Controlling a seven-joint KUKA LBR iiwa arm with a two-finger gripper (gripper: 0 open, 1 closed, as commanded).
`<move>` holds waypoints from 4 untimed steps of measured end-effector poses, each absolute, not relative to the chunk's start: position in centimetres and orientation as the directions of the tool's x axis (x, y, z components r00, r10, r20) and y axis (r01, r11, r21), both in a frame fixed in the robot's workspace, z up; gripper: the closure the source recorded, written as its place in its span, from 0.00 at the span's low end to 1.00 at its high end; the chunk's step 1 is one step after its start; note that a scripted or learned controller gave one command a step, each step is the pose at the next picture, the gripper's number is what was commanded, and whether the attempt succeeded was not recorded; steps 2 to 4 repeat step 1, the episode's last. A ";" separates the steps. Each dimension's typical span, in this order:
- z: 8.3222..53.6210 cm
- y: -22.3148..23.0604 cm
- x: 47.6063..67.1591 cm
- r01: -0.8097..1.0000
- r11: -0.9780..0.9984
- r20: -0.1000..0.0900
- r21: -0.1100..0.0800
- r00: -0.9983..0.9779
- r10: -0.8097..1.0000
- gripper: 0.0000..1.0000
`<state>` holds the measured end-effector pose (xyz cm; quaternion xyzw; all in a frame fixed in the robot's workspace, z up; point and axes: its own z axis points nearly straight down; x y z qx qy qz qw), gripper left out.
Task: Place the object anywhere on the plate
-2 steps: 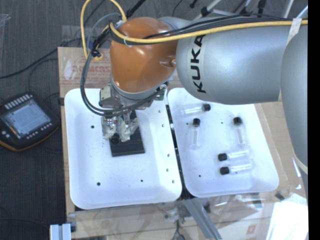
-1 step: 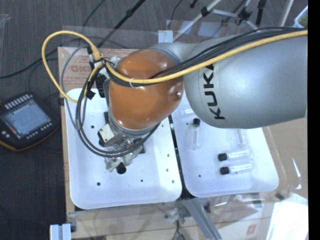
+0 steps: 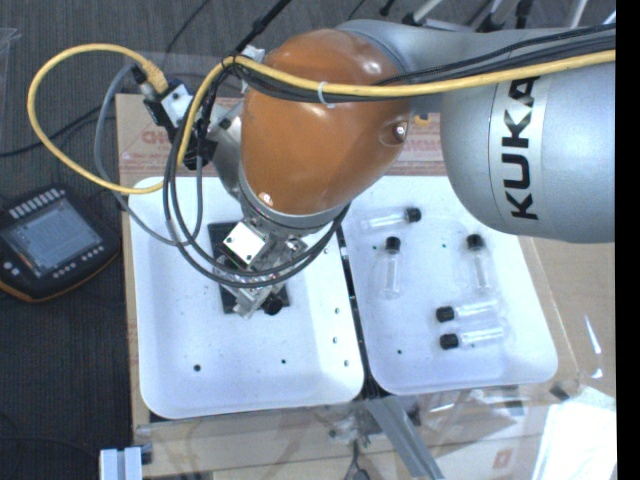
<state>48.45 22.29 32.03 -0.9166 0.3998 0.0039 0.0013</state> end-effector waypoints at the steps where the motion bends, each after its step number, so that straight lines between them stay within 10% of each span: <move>1: 19.2 23.4 49.9 -0.677 -0.736 -0.008 0.004 0.736 -0.677 1.00; 4: 19.2 23.4 49.9 -0.677 -0.736 -0.008 0.004 0.736 -0.677 1.00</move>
